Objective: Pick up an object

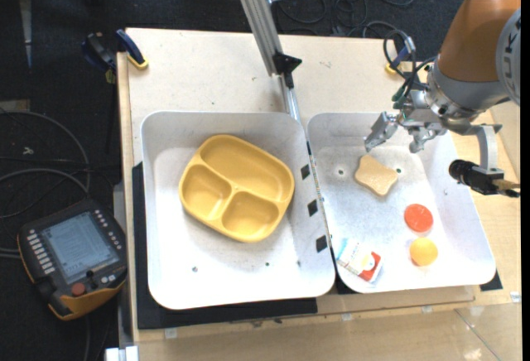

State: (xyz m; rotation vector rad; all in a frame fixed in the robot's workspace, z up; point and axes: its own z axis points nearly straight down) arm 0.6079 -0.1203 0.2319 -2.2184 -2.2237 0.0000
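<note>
Over on the right bin [464,264], near its back half: gripper [397,133] hanging low with both fingers spread apart, nothing between them. One finger [379,134] angled down toward the left, the other [419,138] sitting further right. Grey arm [480,36] with the orange band coming in from the upper right.

Just below the gripper, close under the left finger but can't really tell if touching: slice of toast [377,177], tan, lying flat on the bin floor. Long axis running on a slant, from upper left down to lower right, with the wider end toward the lower right. Pretty stubby shape though, so only a mild long axis.

Further toward the front right of the same bin: red disc [418,218], and just below it a small yellow ball [423,252], the two near each other but apart. Down at the front left corner of that bin, a little white and red packet [359,261], tilted, right beside the rim.

Left bin [161,268]: yellow divided plate [237,187], three compartments, sitting roughly in the middle, turned a bit askew.

Off the surface [199,69], bottom left on the dark floor: handheld control pendant [73,256] with a screen.
</note>
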